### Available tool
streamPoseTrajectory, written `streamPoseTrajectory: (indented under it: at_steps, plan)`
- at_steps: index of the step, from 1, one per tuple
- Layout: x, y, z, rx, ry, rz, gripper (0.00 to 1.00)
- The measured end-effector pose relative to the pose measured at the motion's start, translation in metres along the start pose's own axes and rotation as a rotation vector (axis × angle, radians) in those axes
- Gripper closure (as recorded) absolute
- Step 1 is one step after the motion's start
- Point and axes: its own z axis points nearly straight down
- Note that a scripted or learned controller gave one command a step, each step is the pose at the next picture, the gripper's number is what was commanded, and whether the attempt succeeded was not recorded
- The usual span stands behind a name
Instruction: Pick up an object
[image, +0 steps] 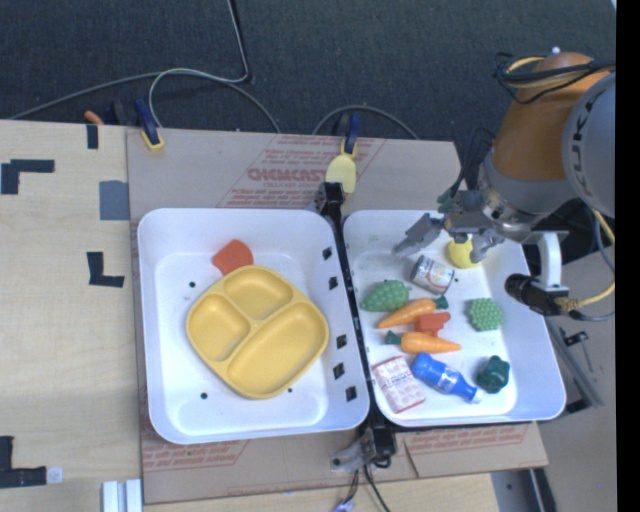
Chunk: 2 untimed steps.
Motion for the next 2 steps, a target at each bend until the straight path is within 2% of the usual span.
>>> streamPoseTrajectory:
  at_steps: [1,2]
  plan:
    - [-0.071,0.012,0.073,0.002,-0.002,0.002,0.0]
    - [-0.038,0.041,0.145,-0.003,-0.002,0.0,0.0]
